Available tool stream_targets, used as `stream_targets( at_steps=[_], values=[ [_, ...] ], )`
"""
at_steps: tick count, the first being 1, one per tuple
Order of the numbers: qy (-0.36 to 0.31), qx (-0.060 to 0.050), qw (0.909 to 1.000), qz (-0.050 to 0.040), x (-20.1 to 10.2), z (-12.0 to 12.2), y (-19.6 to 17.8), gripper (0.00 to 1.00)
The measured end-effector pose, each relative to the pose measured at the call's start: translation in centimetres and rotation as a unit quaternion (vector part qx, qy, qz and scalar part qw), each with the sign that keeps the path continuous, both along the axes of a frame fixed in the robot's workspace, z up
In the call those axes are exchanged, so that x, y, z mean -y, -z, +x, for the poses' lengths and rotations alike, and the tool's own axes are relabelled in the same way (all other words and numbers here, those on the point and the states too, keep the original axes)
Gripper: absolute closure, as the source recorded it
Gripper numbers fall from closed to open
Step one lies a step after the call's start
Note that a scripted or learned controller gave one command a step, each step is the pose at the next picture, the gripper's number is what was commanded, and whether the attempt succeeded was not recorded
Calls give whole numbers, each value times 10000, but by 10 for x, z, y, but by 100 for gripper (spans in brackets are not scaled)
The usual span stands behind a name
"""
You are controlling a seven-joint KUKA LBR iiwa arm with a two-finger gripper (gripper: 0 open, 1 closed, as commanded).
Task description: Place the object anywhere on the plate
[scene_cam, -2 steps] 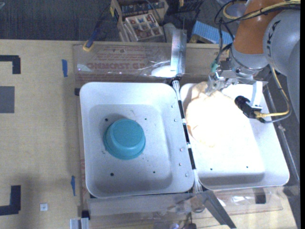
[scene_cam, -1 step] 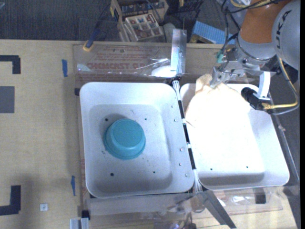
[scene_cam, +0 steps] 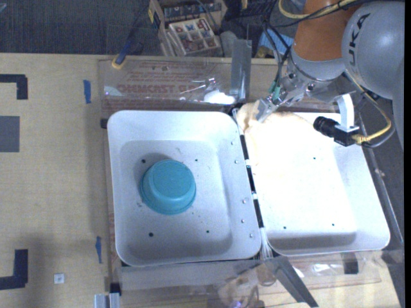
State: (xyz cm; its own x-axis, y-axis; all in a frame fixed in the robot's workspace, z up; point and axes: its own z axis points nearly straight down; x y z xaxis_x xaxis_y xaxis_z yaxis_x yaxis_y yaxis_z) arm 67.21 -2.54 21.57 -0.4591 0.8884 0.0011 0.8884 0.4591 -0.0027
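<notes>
Object, seemingly the pale lump [scene_cam: 246,116] beside my gripper [scene_cam: 265,110], looks light, soft; I'd pinch mid-body. Jaws: cannot tell.

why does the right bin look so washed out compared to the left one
In the camera view, strong light overexposes the right bin, blanking its floor near the gripper; the left bin is evenly lit, so the teal plate keeps clear edges.

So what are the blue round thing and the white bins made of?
The blue round thing looks like matte plastic: even colour, soft rounded rim, no sharp glints. The white bins seem to be moulded plastic too, smooth with rounded corners, though painted metal can't be ruled out.
</notes>
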Motion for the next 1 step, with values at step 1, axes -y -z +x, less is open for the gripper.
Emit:
stream_targets(
  at_steps=[1],
  values=[
    [-1976,5,9803,6,-46,-12,3,100]
  ],
)
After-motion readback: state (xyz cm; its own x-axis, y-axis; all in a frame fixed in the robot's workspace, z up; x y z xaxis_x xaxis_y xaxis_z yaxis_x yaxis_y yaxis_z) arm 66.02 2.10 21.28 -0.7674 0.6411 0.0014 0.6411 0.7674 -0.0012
